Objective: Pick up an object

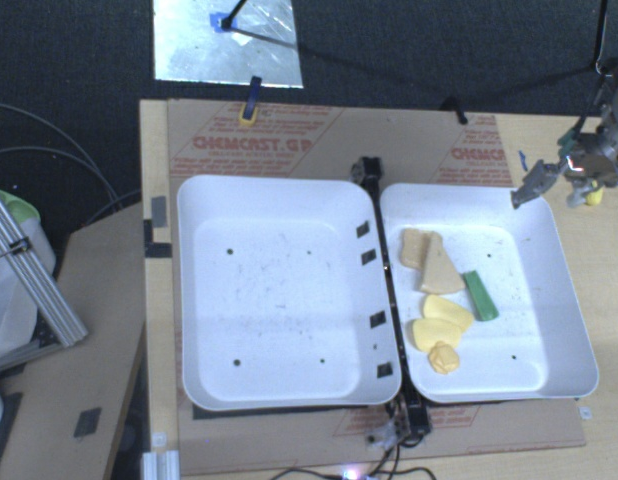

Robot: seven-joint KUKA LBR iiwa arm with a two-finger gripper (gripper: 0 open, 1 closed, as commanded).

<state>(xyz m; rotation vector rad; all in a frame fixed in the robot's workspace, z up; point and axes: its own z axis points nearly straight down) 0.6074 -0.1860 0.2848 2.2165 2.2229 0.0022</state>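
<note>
Several small objects lie in the left half of the right bin (559,298). A tan slab (414,247) and a tan wedge (442,271) lie side by side, with a green block (479,295) just to their right. Below them sit a pale yellow piece (446,313) and a darker yellow lump (444,358). My gripper (561,175) hangs over the far right corner of the right bin, up and to the right of the objects and well apart from them. The frame's right edge cuts it off.
The left bin (279,288) stands beside the right one, with a black divider (381,288) between them. Both rest on a cardboard sheet (319,133). A shiny metal plate (227,28) lies beyond the bench. An aluminium frame (29,268) stands at the left.
</note>
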